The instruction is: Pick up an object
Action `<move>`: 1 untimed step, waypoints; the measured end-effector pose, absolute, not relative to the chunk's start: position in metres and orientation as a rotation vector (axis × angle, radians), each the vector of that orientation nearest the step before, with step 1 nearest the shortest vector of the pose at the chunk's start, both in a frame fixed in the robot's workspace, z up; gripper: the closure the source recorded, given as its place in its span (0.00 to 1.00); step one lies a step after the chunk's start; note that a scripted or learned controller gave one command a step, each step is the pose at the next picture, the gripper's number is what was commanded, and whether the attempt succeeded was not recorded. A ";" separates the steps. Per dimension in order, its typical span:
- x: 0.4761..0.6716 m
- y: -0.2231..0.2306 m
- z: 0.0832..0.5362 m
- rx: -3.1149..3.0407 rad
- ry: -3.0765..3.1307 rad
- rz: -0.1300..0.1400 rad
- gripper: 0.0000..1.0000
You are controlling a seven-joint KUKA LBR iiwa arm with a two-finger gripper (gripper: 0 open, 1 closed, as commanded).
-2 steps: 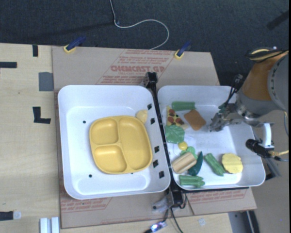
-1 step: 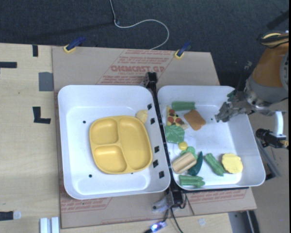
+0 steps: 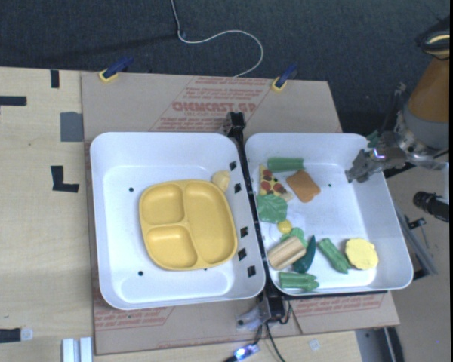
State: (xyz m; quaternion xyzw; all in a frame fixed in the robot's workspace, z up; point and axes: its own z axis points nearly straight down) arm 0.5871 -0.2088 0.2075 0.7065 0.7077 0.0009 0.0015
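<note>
The surface bears two white bins side by side. The left bin holds a yellow divided plate and a small pale piece just beside its upper right edge. The right bin holds small toy foods: a green leaf, a tan bread roll, a brown slab, a yellow round piece and green pods. The tool hangs over that bin's upper right rim, gripping nothing I can make out; its state I cannot tell.
</note>
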 end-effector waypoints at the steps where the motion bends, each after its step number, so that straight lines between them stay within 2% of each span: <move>1: 0.587 -0.208 0.225 2.220 2.223 0.001 1.00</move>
